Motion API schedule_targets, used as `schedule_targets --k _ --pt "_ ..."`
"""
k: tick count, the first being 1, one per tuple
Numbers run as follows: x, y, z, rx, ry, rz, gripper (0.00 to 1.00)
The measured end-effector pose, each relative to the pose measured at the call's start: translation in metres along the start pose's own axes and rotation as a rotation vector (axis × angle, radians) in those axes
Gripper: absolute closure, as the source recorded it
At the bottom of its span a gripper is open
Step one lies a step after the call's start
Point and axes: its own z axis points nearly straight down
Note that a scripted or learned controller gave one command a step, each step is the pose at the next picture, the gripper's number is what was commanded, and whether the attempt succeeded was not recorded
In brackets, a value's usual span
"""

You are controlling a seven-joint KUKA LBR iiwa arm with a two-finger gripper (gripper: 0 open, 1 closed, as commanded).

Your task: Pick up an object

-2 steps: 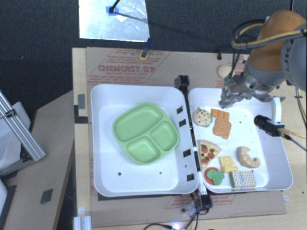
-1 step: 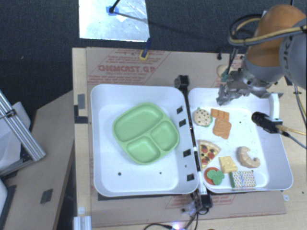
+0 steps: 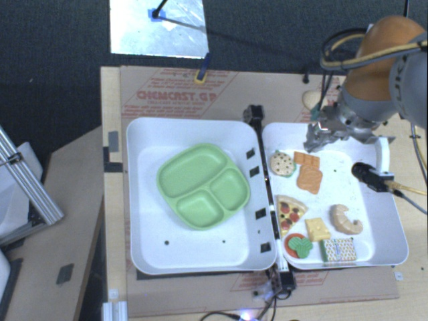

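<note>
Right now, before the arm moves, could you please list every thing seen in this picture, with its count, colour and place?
left bin: 1, white, bench's left half
right bin: 1, white, beside it
divided tray: 1, light green, in left bin
cookie: 1, pale with dark chips, right bin, far left
crackers: apparently 2, orange, right of cookie
pizza slice: 1, yellow and red, by right bin's left wall
cheese block: 1, yellow, right of pizza slice
croissant: 1, tan, right of cheese block
round toy: 1, red and green, near left corner
patterned block: 1, green and white, near edge
foil sheet: 1, silver, behind bench
arm: 1, grey and orange, from right
gripper: 1, grey, over right bin's far edge
</note>
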Motion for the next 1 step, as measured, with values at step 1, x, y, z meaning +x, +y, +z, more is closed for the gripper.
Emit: schedule_targets --k 1 --pt "0.0070 -0.0059 -0.0149 -0.001 0.001 -0.004 1.00"
